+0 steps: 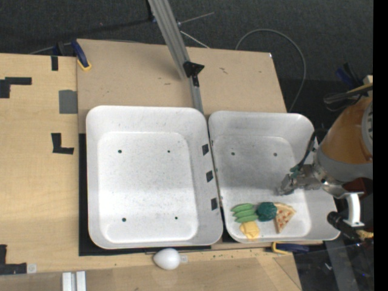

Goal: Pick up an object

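The right bin [254, 132] holds a cluster of small toys near its front edge: a green pea pod [244, 211], a dark green broccoli piece [265, 210], a yellow piece [249, 229] and a pizza slice [283, 216]. My gripper [290, 183] hangs low over the right side of this bin, just above and to the right of the cluster. The arm with its orange band [348, 138] comes in from the right. Nothing shows between the fingers.
The left bin [145, 174] lies beside the right one. A white egg-shaped object [167, 259] rests on the bench in front of the left bin. A grey metal pole [173, 32] slants down to the gap between the bins.
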`<state>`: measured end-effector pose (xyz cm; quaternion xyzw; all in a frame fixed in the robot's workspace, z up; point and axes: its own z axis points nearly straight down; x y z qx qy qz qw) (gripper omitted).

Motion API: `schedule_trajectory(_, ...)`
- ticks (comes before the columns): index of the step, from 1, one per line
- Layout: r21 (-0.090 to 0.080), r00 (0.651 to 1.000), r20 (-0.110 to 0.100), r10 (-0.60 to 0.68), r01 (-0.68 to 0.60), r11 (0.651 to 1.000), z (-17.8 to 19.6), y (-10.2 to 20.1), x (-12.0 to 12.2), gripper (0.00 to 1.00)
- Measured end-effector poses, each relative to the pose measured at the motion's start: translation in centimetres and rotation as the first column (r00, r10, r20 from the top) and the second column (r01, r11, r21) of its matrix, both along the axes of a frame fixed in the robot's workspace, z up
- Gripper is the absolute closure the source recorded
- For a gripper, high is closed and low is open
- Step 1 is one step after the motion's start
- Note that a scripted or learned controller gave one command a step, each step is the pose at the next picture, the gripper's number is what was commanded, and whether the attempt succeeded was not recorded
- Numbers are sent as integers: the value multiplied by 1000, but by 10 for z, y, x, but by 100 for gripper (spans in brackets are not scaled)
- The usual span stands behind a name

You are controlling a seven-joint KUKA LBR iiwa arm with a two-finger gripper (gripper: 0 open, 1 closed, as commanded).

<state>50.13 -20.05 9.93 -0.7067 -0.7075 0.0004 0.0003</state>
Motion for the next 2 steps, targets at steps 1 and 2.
schedule_trajectory(1, -2, 1000, 6, 0, 0, 1000, 61, -5, 5, 100)
schedule_trajectory(2, -2, 1000, 6, 1, -1, 1000, 120, -4, 15, 100)
